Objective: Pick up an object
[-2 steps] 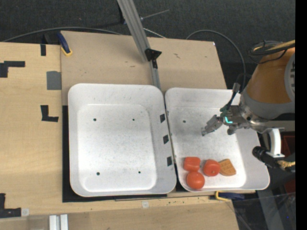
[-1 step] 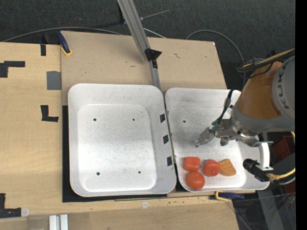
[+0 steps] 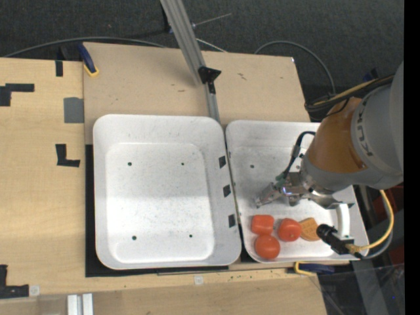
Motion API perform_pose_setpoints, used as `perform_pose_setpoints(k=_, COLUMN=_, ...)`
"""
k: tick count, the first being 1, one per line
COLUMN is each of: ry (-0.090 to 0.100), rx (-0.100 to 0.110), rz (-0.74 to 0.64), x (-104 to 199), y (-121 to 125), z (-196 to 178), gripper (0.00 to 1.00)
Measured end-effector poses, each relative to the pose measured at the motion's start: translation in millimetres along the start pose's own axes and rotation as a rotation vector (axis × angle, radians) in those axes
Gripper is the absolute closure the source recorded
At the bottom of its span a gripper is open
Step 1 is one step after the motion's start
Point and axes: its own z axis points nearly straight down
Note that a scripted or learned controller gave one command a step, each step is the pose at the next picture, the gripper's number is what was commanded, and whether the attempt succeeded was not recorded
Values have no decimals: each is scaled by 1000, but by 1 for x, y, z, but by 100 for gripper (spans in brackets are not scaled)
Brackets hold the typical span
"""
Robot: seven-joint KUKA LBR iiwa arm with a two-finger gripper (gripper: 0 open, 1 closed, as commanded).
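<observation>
Hovering metal hand point(image 3: 279, 194) above 3 smooth rounded red objects point(image 3: 275, 233)

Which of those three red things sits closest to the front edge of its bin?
The lowest red piece, against the right bin's front rim. The other two lie side by side farther back.

- even, fairly bright overhead light, no glare
- soft shadow under the arm point(image 3: 357, 143) on the right bin point(image 3: 262, 143)
- slightly soft, grainy overall; dark floor beyond the counter point(image 3: 151, 77)

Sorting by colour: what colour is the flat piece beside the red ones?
Orange-tan flat piece, in the camera view.
</observation>
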Motion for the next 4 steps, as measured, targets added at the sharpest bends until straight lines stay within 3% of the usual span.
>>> perform_pose_setpoints(k=1, ry=-2, rx=-6, rz=1, x=0, y=0, z=13, gripper=0)
perform_pose_setpoints(k=2, ry=-1, rx=-6, rz=0, x=1, y=0, z=2, gripper=100)
perform_pose_setpoints(k=4, ry=-2, rx=-13, rz=0, x=8, y=-6, z=-113, gripper=100)
